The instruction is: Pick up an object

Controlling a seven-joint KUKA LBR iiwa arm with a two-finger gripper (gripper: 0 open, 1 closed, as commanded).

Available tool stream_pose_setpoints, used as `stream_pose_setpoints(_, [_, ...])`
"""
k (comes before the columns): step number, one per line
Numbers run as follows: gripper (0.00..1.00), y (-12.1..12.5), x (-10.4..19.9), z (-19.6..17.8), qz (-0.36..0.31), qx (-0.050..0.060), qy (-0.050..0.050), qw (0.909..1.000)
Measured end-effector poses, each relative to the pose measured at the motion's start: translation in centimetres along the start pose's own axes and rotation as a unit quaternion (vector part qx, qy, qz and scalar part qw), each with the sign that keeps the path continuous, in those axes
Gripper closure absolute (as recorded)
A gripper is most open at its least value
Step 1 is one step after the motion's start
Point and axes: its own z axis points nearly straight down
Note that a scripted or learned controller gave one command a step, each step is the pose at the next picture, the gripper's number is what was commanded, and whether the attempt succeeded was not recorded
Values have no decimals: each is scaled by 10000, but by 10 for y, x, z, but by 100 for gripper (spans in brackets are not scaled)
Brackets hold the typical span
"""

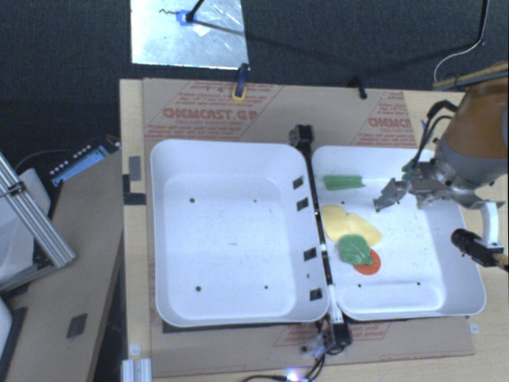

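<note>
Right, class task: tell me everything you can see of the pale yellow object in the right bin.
The yellow object is a pale, flat-looking, rounded blob, smooth and matte, perhaps soft plastic or foam. It lies on the floor of the right bin, close to the divider between the bins. A green piece overlaps its lower right edge, with a red disc just beyond. A separate green bar lies apart above it. The gripper is above and to its right, not touching it.

Bins (231,237) smooth white plastic, slight gloss. Board (215,106) under them matt printed cardboard. Upper left sheet (187,22) shiny, foil-like. Floor (56,54) dark, rough carpet.
</note>
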Motion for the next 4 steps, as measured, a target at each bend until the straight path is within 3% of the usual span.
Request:
stream_pose_setpoints(1, [0,-26,53,108,-21,57,23,10000])
stream_pose_setpoints(2, [100,-22,49,92,2,-7,-1,10000])
stream_pose_setpoints(3, [100,64,65,-92,-30,-111,-15,9999])
stream_pose_setpoints(4, [100,78,120,-211,-39,-89,2,10000])
